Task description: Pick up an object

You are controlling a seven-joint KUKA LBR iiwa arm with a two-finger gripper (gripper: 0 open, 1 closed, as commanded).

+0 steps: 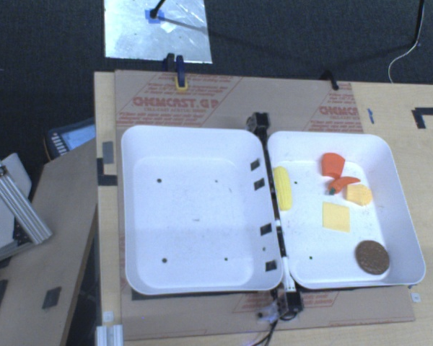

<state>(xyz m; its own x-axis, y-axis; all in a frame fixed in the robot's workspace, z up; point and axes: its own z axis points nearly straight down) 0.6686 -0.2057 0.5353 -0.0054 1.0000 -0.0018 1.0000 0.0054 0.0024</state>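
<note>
The right bin holds several small items. A yellow corn cob lies along its left wall. An orange cup-like piece sits near the back, with a small orange carrot just in front of it. A yellow-orange block rests to the right of the carrot. A flat yellow square lies in the middle, and a round brown disc sits at the front right corner.
The left bin stands beside the right one, joined by black clips along the shared wall. Both rest on a cardboard sheet. A metal plate lies on the floor behind, and an aluminium rail at left.
</note>
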